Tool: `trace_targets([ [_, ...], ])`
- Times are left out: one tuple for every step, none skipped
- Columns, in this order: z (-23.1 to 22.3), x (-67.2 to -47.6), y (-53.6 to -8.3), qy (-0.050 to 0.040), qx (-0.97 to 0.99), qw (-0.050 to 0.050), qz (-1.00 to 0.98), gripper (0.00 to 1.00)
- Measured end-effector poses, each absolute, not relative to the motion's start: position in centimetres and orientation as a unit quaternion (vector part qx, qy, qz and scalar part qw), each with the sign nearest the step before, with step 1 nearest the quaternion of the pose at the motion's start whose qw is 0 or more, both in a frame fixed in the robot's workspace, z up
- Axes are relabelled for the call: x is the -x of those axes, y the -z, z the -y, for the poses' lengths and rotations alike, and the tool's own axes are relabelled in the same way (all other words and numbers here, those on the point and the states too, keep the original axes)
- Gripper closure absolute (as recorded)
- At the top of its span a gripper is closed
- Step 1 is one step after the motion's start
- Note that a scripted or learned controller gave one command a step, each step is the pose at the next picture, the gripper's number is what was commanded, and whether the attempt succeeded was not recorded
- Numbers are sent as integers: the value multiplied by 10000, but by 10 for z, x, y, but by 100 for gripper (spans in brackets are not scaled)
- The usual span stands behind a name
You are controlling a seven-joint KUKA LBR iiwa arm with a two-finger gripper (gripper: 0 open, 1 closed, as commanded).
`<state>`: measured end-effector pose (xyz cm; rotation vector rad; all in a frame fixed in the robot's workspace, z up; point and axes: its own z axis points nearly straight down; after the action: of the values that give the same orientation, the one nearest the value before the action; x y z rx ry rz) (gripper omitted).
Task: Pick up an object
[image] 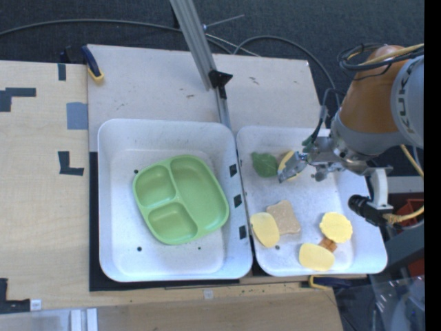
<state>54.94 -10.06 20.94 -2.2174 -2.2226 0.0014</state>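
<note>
The gripper (292,167) hangs low in the right bin (358,261) — whether it is open, I cannot tell. A yellow piece (286,161) touches it; a green lump (264,164) sits just left.

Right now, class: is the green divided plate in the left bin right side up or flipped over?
Right side up. The green divided plate lies flat in the left bin, its three compartments facing up, with nothing in them.
</note>
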Motion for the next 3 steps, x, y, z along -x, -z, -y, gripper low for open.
trace_targets([
  [101,-549,-209,-4,7063,9,7079,0],
  [92,-554,-154,-25,7065,27,7077,0],
  [93,-553,-110,-26,7067,27,7075,0],
])
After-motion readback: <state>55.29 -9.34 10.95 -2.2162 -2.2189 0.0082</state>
